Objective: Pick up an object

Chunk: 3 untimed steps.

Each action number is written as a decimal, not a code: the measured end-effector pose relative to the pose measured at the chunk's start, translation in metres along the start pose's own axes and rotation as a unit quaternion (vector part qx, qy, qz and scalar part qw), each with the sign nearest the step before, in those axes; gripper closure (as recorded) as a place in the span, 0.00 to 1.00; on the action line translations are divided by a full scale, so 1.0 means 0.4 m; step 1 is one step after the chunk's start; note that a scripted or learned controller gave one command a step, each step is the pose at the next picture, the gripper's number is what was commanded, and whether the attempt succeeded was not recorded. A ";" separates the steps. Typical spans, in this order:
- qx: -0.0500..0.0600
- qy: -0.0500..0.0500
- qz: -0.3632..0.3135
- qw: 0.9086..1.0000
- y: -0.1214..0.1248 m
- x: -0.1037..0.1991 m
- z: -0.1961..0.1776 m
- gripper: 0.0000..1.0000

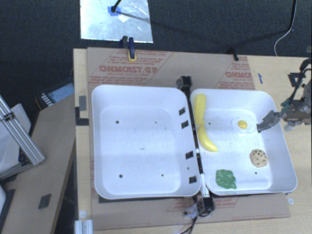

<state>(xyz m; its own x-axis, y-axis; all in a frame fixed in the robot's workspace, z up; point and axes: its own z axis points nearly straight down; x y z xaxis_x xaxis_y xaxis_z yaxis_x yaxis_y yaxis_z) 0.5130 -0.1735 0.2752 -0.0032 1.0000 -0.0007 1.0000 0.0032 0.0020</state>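
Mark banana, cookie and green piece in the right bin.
banana point(203, 123): camera view, middle of its curved body.
cookie point(258, 158): camera view, centre of its top face.
green piece point(226, 179): camera view, its middle.

The end effector point(267, 121) reaches in from the right edge, angled down-left; the wrist behind it looks blurred, perhaps tilted slightly.

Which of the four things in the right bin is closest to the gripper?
The fried egg, white with a yellow yolk, lies just left of the gripper. The cookie, banana and green piece lie farther away.
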 end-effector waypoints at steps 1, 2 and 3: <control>0.006 0.002 -0.002 1.000 0.087 0.062 0.359 0.00; -0.001 -0.001 0.002 1.000 0.158 -0.052 0.483 0.00; -0.001 -0.001 0.001 1.000 0.159 -0.048 0.450 1.00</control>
<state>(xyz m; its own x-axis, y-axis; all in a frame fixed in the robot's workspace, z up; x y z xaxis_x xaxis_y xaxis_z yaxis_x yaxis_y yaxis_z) 0.5772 -0.1926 0.0954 -0.0014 1.0000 -0.0024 1.0000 0.0014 0.0049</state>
